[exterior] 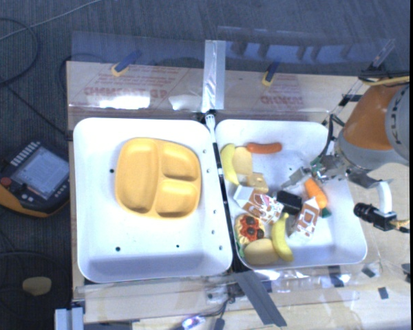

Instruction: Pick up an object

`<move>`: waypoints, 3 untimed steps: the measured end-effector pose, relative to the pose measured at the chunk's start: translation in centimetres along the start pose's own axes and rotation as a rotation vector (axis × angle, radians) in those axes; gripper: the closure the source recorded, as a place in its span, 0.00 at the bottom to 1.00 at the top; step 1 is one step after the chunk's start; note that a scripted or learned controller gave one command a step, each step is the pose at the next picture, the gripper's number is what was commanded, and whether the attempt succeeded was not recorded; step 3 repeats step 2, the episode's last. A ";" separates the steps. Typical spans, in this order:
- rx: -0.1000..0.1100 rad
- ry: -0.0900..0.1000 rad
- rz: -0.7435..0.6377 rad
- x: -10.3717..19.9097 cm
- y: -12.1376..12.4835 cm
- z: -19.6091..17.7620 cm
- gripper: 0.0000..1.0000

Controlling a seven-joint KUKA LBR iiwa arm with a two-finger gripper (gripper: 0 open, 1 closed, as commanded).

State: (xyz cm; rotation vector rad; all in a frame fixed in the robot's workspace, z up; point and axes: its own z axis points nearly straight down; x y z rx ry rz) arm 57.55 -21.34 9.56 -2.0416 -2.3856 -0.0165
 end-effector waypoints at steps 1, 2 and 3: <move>0.001 -0.002 0.001 -0.1 -0.1 -0.8 1.00; 0.007 -0.007 -0.145 8.2 5.6 -9.9 1.00; 0.007 -0.007 -0.145 8.2 5.6 -9.9 1.00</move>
